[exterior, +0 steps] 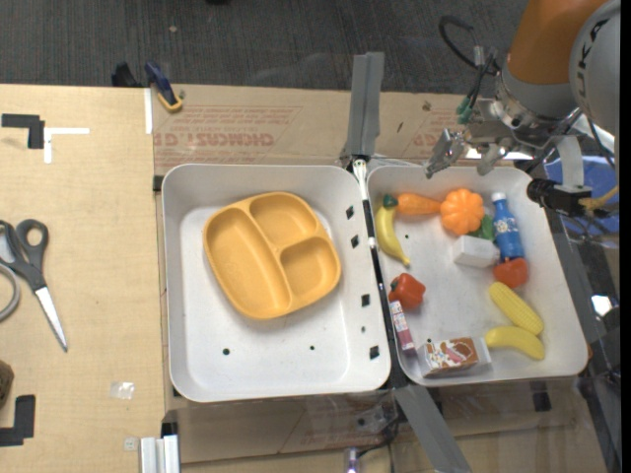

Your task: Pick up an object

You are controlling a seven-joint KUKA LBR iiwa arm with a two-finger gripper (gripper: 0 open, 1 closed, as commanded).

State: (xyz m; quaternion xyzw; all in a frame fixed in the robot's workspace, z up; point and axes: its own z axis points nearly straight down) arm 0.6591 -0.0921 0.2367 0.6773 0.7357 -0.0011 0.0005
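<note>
From the camera view, the right bin [567,294] holds a scatter of toy foods. An orange pumpkin [462,210], round and ribbed, sits toward twelve o'clock in the bin, with a carrot [418,204] just beside it at its nine o'clock and a blue bottle [506,229] at its three. A white block [475,251] lies at the pumpkin's six o'clock. A banana [390,235] rests along the bin's nine o'clock wall, a red pepper [406,291] below it. Corn [516,306], a second banana [515,340] and a small carton [454,355] lie toward five o'clock. The gripper [463,151] hovers above the bin's twelve o'clock rim, its fingers [441,156] apart and holding nothing. The left bin [187,294] carries a yellow divided plate [272,253]. Scissors [35,274] lie on the desk [79,195] at nine o'clock.
</note>
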